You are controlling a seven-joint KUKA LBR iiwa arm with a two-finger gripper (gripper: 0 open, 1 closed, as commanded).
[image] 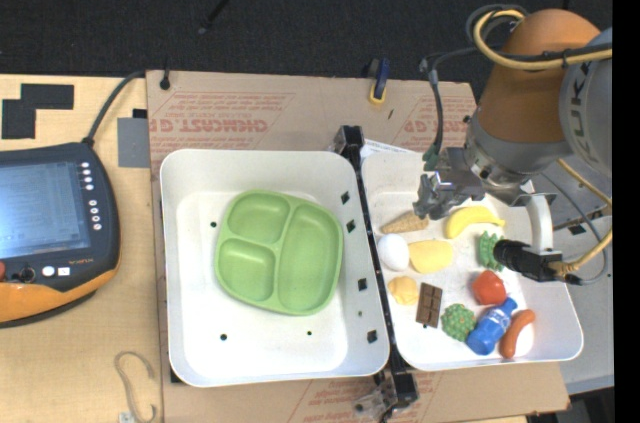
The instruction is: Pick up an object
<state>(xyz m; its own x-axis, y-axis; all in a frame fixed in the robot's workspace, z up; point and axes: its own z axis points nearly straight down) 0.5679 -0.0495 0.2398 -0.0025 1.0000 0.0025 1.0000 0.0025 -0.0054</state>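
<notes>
Smooth, glossy plastic is seen in the green plate point(279, 250) and white bins point(190, 211); matt printed cardboard point(260, 116) lies beneath.

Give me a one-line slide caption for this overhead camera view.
Gripper hovers over the right bin of toy food, above the cone and banana; left bin holds a green tray.

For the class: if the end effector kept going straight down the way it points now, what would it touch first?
Probably the ice cream cone lying just below the end effector, near the banana in the right bin. Depth is hard to judge from this slanted view.
</notes>
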